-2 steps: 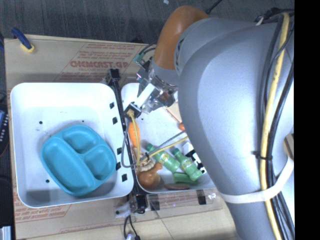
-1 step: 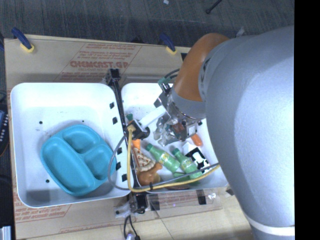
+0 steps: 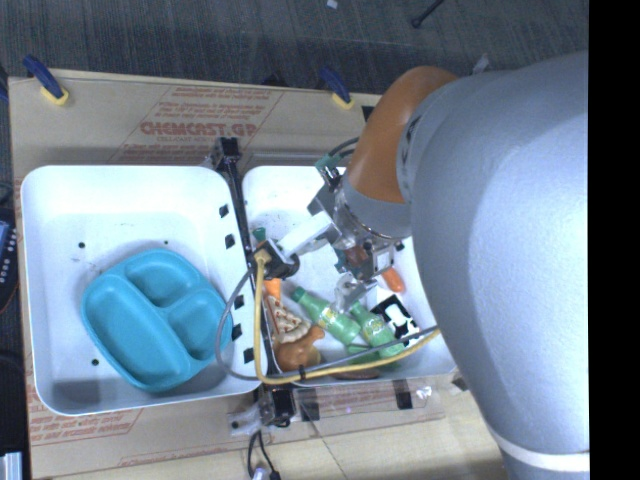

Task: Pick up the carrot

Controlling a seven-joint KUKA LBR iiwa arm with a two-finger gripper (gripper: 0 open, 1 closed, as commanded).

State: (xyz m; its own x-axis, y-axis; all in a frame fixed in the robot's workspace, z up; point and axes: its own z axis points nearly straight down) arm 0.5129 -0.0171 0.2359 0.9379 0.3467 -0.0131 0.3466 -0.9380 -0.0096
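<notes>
The two-finger metal gripper [image 3: 352, 286] hangs low over the right bin, under the grey arm with its orange band [image 3: 385, 148], and from where I stand I cannot tell how it is set, since the wrist hardware and cables crowd that spot. Starting at the far left, the shallow white left-hand bin [image 3: 50, 268] holds a light blue plastic divided tray [image 3: 150, 313], which lies toward the near side of that bin and tilts a little against its right wall. A black divider strip [image 3: 236, 218] runs between the two bins, and a yellow cable [image 3: 260, 318] loops down along it and then curves along the near edge of the shallow white right-hand bin [image 3: 285, 193]. Just inside that bin's left side lies a triangular slice of toy pizza [image 3: 287, 319], with a brown bread-like lump [image 3: 297, 352] just below it. Next to these, a green plastic bottle [image 3: 335, 320] lies on its side, slanting toward the near right corner, close beneath the gripper. Beside the bottle's lower end sits a black and white patterned block [image 3: 395, 318]. The small orange carrot [image 3: 394, 280] lies just to the right of the gripper, near the bin's right side and partly tucked under the arm, apart from the gripper's tip.
</notes>
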